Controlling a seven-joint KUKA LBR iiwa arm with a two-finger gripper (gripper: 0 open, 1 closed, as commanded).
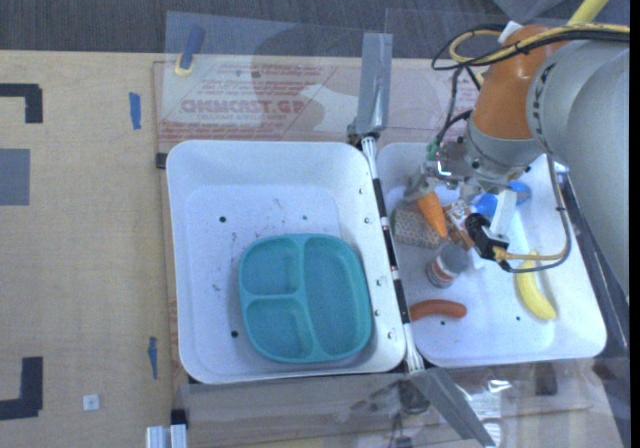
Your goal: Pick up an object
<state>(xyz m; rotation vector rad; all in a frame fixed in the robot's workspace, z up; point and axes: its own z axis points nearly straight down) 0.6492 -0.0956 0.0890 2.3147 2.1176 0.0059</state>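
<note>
Camera view: the tool (452,198) hangs low over the right bin (575,331), near its left wall, among an orange carrot (432,215), a small can (444,267) and a blue item (487,206). Its state cannot be told. A sausage (437,310) and a banana (534,296) lie toward the front edge. A teal tray (303,298) sits in the left bin (200,176).
</note>
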